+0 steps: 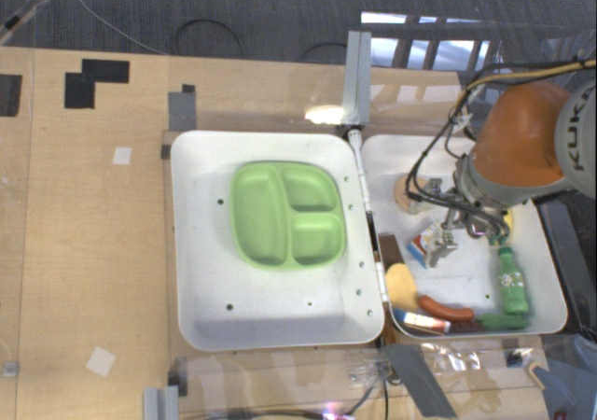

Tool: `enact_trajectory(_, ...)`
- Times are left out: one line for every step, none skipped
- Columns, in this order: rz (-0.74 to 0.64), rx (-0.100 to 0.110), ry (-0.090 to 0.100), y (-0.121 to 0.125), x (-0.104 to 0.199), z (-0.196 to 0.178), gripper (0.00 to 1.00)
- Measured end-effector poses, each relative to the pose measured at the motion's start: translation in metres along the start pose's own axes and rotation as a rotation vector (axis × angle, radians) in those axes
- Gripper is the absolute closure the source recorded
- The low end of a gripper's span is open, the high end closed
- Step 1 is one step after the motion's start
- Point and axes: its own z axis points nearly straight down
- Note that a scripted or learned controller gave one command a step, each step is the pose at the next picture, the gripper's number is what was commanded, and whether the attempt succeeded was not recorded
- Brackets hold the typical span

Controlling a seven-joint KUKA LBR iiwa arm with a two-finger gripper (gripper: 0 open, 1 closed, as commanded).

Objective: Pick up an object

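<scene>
**A:** Where are you standing in the job right now?

**B:** You are hanging the end effector [446, 243] low over the right bin [550, 301], near its middle. Whether the fingers are spread or closed, I cannot tell; the wrist and cables are crowding that spot, and nothing is visibly sitting between them.

**A:** So what are you going for?

**B:** The nearest candidate looks like the small red, white and blue item [422, 248] just beside the tip. A green bottle [510, 282] is lying along the right wall, a red sausage-shaped piece [446, 307] is resting near the front wall, and a yellow rounded thing [401, 284] is leaning at the front-left corner. A tan round object [408, 192] is sitting toward the back.

**A:** How are you doing this well?

**B:** You are picking one target and centring over it before descending. The small item is lying close to the tip, so you are wanting a straight drop, not a sideways drag. The green tray [285, 214] in the left bin [201, 311] is well apart, so it is not getting in your way. Confirm something is actually between the fingers before lifting.
</scene>
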Motion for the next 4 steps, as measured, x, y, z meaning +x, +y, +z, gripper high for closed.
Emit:
enact_trajectory(-0.010, 0.004, 0.000, 0.029, -0.003, 0.000, 0.00)
enact_trajectory(0.097, 0.003, 0.001, 0.023, -0.001, 0.001, 0.00)
enact_trajectory(0.264, 0.003, -0.006, 0.023, 0.022, 0.000, 0.00)
enact_trajectory(0.102, 0.002, 0.012, -0.015, -0.018, -0.063, 0.00)
